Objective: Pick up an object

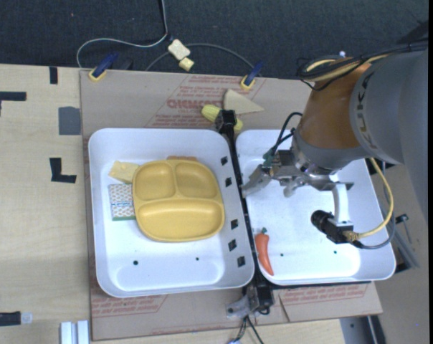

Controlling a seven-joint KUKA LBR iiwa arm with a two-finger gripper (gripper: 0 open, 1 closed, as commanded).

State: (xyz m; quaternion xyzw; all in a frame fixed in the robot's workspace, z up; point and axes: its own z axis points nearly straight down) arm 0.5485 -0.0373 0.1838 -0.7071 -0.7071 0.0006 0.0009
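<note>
At the near edge of the bench (30,264) a dark clamp (251,303) sits where the two bins meet, its lower part cut off by the frame. Just above it, in the right bin (374,267), an orange carrot (264,253) lies in the near-left corner against the dividing wall, well apart from the gripper (268,178). The gripper hangs over the middle-left of that bin, its grey fingers spread and nothing between them — whether the tips touch the floor of the bin is hard to tell. A black fitting with a yellow cable (335,226) dangles beside it, and the bulky arm (360,113) covers much of the bin's far right. In the left bin (102,264) a yellow divided plate (179,199) lies flat, overlapping a pale yellow piece (122,170) and a small patterned sponge (120,201) at its left — both partly hidden. Beyond the bins, on the cardboard, rest a yellow item (211,111) and a tan wedge (243,103), too small to make out.
</note>
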